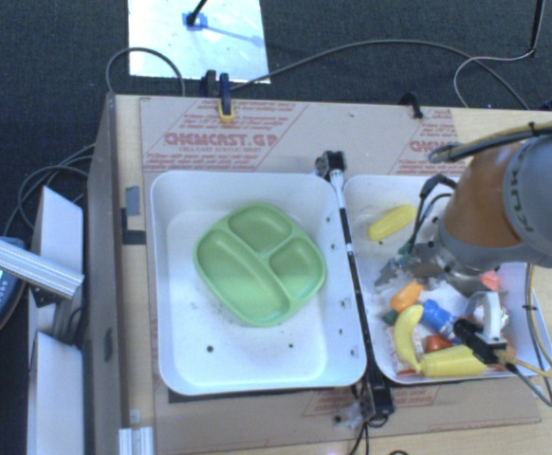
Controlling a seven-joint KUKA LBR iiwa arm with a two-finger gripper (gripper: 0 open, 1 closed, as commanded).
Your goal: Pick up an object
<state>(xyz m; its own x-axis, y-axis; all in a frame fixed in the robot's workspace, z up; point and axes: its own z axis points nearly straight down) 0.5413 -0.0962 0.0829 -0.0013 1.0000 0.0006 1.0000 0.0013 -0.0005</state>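
- The things to pick lie crowded in the right bin [382, 363], mostly in its near half: a curved yellow banana [406, 333], an orange piece [406, 297] just above it, a blue piece [438, 315] to its right, a small red piece [434, 343] and a long yellow piece [453, 362] along the near rim.
- A yellow corn-like piece [391, 223] lies apart from that cluster, in the far half of the same bin, with bare white floor around it.
- The gripper [393, 271] hangs low over the right bin, between the corn-like piece and the orange piece, close to the divider side; whether its fingers are spread or closed cannot be told from this slant, and nothing is seen between them.
- The grey arm [532, 197] with its orange band [480, 197] covers the bin's right half.
- The left bin [176, 349] holds a green divided plate [260, 263] near its centre, with free white floor along all four walls.
- Both bins sit on a cardboard sheet [257, 131].
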